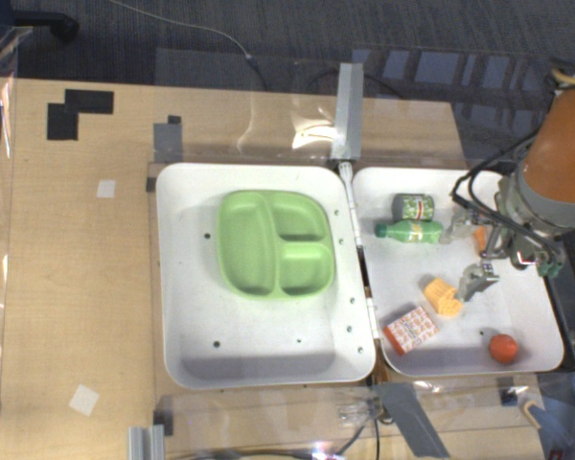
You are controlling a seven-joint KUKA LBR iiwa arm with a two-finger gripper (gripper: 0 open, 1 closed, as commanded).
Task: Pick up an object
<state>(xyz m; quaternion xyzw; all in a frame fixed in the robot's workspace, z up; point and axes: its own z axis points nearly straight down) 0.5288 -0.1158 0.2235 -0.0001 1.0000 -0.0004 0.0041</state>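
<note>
**Gripper over right bin, nothing held**

Camera view: gripper (pixel 478 278) at centre-right of right bin (pixel 537 353), jaws narrowly apart, gripping nothing, just beside yellow block (pixel 443 296). Green bottle (pixel 408 231) and can (pixel 413 206) above; red ball (pixel 503 348), patterned box (pixel 411 330) below. Green divided plate (pixel 273 243) in left bin (pixel 187 353).

Matt green plastic plate (pixel 273 244), smooth white plastic bins (pixel 187 353), pale wood-look bench (pixel 67 286), glossy green bottle (pixel 409 232).

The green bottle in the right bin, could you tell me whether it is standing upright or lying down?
Lying down. The green bottle rests on its side on the right bin floor, cap pointing toward the divider, beside the can.
</note>
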